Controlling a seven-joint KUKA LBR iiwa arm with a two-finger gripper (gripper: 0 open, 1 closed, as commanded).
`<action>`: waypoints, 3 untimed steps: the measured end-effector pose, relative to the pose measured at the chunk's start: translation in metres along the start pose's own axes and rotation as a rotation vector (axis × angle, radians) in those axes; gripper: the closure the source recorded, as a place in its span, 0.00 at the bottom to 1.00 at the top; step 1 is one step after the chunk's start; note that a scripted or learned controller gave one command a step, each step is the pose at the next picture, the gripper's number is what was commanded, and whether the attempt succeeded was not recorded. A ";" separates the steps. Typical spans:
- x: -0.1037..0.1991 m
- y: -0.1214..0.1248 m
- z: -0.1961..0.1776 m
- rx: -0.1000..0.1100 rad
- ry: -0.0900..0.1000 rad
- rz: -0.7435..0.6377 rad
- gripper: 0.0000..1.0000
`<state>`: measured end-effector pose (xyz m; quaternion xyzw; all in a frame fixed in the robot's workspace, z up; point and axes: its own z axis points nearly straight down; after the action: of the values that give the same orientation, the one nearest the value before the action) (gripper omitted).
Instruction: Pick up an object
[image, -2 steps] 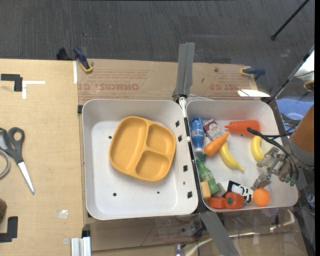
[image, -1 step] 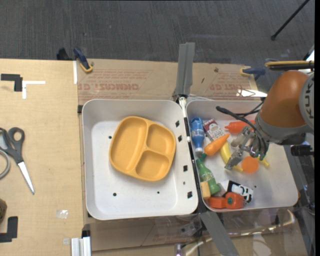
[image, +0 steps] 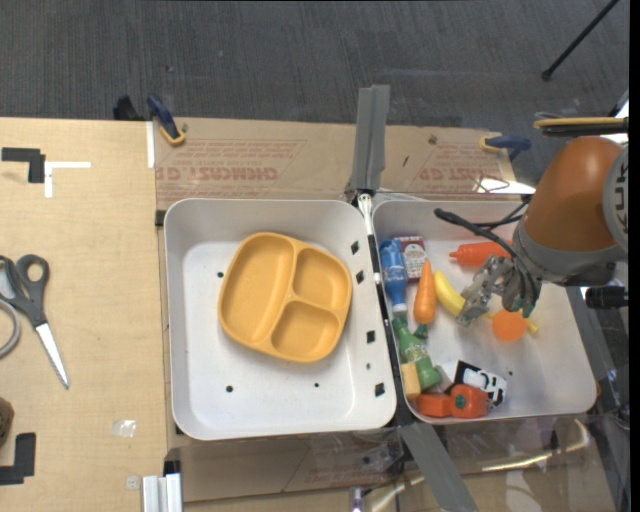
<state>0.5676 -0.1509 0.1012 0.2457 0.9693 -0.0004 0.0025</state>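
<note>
The left bin carries a yellow divided plate lying flat near its middle. The right bin holds the small things, and the arm reaches in over its far right part. The gripper hangs low among them, its metal fingers spread apart and released, with nothing between them.

By my judgement the step in hand is the approach, and no grasp is made yet. The likeliest target is the small banana, lying just left of the fingertips, or the orange round fruit, just beside them on the near right. A carrot lies left of the banana, a blue bottle further left against the bin wall, and a green bottle and a red pepper nearer the near edge.

The next move calls for centring the fingers over one thing, lowering, then closing.
</note>
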 end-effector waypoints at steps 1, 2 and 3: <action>0.020 0.087 -0.091 0.000 0.003 0.131 1.00; 0.020 0.087 -0.091 0.001 0.003 0.131 0.00; 0.030 0.020 0.006 0.000 0.004 0.069 0.00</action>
<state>0.5509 -0.1195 0.0947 0.2792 0.9602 0.0000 0.0008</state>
